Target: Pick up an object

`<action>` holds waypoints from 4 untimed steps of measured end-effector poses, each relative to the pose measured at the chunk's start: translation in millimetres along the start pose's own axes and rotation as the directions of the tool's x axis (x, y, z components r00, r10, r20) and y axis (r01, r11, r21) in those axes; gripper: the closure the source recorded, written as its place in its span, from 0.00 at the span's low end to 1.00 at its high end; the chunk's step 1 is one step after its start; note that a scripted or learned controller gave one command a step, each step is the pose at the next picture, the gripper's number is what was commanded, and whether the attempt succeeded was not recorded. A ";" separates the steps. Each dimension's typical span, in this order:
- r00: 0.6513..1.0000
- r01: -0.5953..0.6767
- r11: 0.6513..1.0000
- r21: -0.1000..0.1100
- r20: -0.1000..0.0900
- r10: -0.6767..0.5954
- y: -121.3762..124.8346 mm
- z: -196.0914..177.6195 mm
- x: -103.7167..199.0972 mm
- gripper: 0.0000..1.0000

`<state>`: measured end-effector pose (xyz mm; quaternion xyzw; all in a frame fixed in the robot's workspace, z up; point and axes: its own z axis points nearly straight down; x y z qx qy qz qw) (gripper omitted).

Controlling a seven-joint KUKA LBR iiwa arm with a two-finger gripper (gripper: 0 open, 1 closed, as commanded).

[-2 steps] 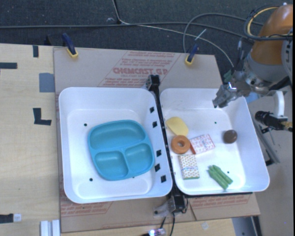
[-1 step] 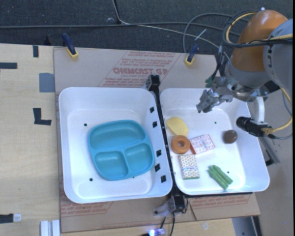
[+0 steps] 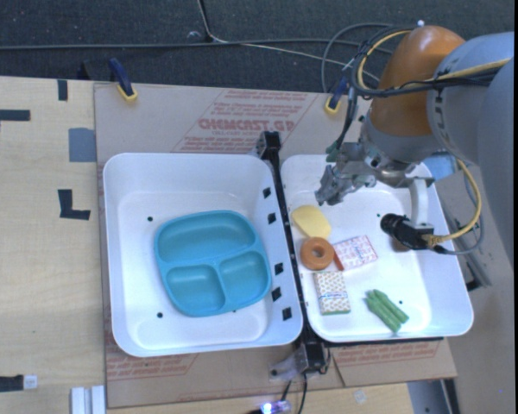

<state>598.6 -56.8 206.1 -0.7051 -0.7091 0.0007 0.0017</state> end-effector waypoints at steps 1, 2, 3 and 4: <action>1.000 0.001 1.000 0.000 0.000 -0.001 -6.2 7.5 56.0 1.00; 1.000 0.000 1.000 0.000 0.001 0.000 -16.2 13.2 108.4 1.00; 1.000 0.001 1.000 -0.003 0.001 -0.001 -23.8 -5.2 159.4 1.00; 1.000 -0.002 1.000 -0.002 0.002 0.002 -23.6 -4.2 156.4 0.00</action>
